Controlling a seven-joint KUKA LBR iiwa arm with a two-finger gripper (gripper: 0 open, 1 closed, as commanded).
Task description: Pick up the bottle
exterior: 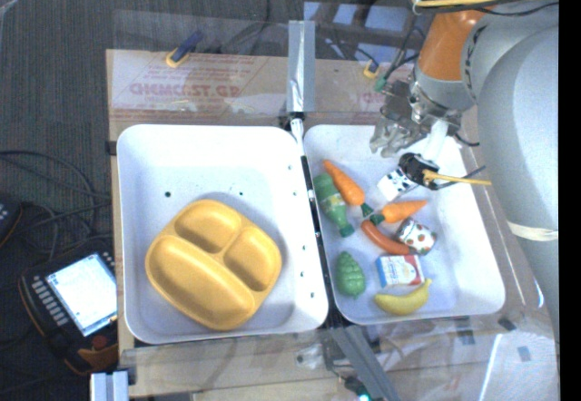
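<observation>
The green bottle (332, 203), slim and glossy, lies flat in the right bin (472, 236) close to its left wall, long axis running up-left to down-right, with a smooth orange carrot (344, 181) touching its right side and a knobbly green vegetable (350, 273) below it. Right of the bottle lie a second carrot (401, 209), a red pepper (386, 239), a small carton (399, 270) and a banana (404, 298). The gripper (397, 138) hangs above and right of the bottle, well apart, and whether its jaws are apart or together I cannot tell.

Bench (209, 86) w/ 2 white bins: left bin (154, 154) & right bin (472, 245), side by side.
</observation>
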